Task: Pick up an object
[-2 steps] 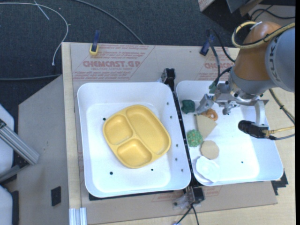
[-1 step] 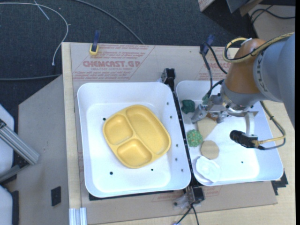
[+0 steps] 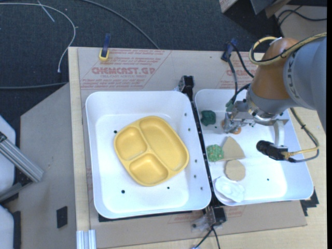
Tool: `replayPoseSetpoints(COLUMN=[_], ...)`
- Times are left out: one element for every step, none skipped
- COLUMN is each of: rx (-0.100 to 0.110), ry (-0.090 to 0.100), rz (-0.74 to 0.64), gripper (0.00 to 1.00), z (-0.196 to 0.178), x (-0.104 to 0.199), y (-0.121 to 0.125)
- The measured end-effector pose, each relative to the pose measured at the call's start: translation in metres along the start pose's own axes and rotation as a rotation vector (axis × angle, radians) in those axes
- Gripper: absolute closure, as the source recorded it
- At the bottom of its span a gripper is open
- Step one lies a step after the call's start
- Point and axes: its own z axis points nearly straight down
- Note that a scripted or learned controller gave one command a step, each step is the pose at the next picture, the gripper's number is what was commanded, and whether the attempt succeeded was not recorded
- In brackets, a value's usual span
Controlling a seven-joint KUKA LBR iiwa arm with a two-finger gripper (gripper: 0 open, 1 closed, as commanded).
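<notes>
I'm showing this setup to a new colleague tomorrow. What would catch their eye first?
Probably the yellow divided tray, lying alone in the left bin. Next, the grey arm with its orange band, reaching in from the right over the right bin, where small green, tan and white items cluster near the divider.
</notes>
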Motion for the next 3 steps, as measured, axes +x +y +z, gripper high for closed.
replayPoseSetpoints(rx=[-0.004,-0.006,-0.006], ry=[-0.002,-0.002,-0.002], rz=[-0.002,-0.002,-0.002], gripper=[1.0,1.0,1.0], z=[-0.048,-0.097,-0.152], x=[0.005,0.008,0.009], y=[-0.005,0.006,0.007])
